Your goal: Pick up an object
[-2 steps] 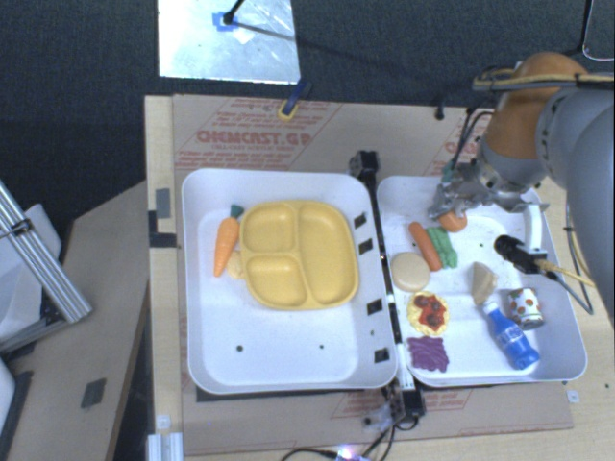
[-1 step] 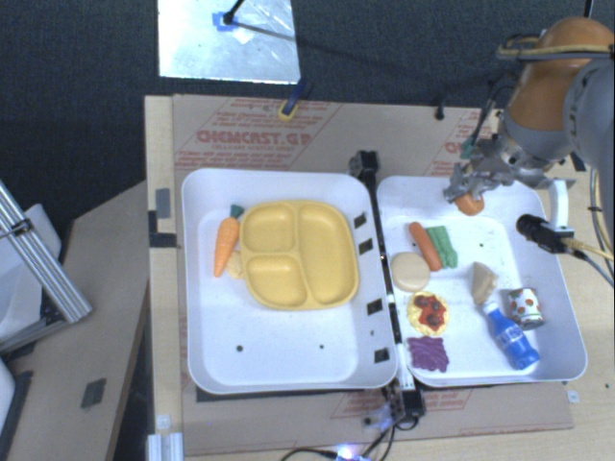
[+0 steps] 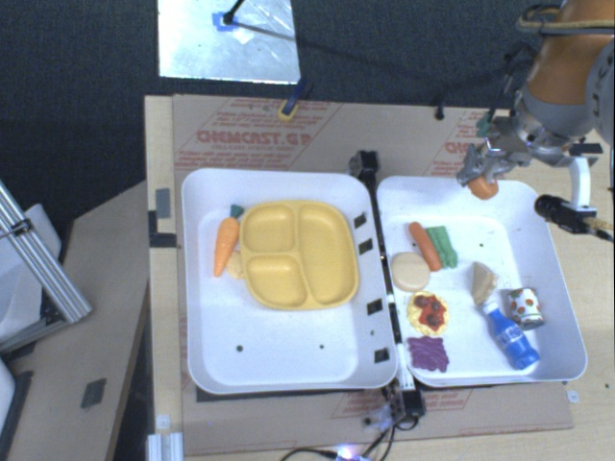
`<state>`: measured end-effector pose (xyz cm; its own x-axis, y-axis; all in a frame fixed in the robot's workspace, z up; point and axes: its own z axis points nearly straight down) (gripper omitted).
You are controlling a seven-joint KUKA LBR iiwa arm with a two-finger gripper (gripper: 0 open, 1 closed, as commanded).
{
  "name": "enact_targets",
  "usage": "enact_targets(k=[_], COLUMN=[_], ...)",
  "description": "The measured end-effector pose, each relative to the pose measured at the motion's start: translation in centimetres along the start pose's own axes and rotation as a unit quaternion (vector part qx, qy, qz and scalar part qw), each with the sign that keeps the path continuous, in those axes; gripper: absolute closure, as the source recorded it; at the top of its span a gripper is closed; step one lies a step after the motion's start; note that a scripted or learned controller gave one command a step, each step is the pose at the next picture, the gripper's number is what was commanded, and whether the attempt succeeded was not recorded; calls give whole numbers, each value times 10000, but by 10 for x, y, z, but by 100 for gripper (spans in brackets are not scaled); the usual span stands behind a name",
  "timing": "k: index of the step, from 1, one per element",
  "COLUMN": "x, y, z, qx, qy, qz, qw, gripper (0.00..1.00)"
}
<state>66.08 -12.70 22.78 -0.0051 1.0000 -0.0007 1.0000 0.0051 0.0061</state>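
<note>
My gripper hangs over the back rim of the right bin, with the orange-banded arm reaching in from the upper right. A small orange object sits between its fingertips, lifted above the bin floor, and the fingers look shut on it. The bin below holds a red sausage, a green piece, a round beige disc, a small pizza, a purple piece, a beige wedge, a little can and a blue bottle.
The left bin carries a yellow divided plate and a carrot by its left side. A black divider separates the bins. A shiny sheet lies behind the bench.
</note>
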Motion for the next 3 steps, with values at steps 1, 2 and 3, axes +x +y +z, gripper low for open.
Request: enact_targets(k=[1, 2, 3], x=[33, 55, 73], y=[-48, -105, -146], z=[0, 6, 10], qx=[38, 46, 47], qy=[10, 10, 12], qz=[-6, 20, 21], qw=[10000, 10000, 10000], gripper=[100, 100, 100])
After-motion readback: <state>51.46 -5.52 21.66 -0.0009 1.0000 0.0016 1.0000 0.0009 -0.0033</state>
